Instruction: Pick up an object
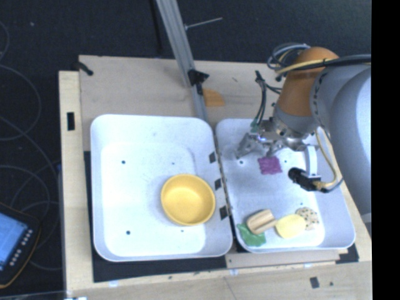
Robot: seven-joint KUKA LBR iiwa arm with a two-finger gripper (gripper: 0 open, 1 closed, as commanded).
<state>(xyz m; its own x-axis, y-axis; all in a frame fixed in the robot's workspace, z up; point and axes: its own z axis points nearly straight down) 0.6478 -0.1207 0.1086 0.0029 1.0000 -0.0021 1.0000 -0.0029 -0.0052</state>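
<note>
My gripper (257, 147) hangs over the far left part of the right bin (340, 220), fingers spread open with nothing between them. A small purple object (270, 165) lies on the bin floor just in front and to the right of the fingertips, apart from them. Along the near edge of that bin lie a tan roll-shaped piece (260, 220), a green scrap (250, 235), a yellow lump (289, 226) and a speckled beige piece (307, 215). A yellow bowl (187, 200) stands upright in the left bin (119, 142).
The grey arm with its orange band (300, 95) covers the right bin's far right corner, and a black cable plug (301, 177) hangs beside the purple object. A slanted metal post (181, 49) rises behind the bins. A small orange piece (213, 98) lies on the bench behind them.
</note>
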